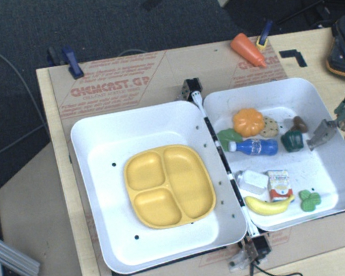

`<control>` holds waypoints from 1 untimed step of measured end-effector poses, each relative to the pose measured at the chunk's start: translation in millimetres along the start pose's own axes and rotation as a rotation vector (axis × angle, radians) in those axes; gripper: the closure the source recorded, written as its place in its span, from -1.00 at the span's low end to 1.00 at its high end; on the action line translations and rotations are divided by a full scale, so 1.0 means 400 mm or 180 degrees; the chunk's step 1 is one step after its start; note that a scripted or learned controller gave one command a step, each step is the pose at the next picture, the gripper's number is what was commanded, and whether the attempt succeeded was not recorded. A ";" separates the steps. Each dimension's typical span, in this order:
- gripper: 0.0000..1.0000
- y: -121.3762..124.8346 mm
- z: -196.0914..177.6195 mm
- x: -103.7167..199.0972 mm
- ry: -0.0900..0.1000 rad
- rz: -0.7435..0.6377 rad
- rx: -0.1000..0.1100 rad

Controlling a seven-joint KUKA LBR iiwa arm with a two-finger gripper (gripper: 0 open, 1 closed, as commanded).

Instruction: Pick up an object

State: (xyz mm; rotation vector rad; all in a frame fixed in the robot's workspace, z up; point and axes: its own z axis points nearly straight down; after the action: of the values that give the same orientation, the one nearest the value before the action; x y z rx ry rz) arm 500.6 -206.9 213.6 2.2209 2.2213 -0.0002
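Reading "CHEMCAST GP" in red, the brown board [110,84] underlies both bins; the gripper [322,134] state is unclear.

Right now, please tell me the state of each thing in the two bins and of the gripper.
yellow divided plate: flat in left bin, nothing in it
banana: lying at right bin's near edge
blue bottle: on its side
orange pumpkin: resting in right bin, untouched
small carton: lying flat beside banana
gripper: over right bin's right side, holding nothing visible
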 end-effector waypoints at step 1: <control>-1.00 0.186 0.324 0.005 0.0002 -0.0001 0.0003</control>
State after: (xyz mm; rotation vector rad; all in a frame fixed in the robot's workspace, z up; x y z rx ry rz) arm 575.1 -204.9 83.8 2.2212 2.2226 -0.0004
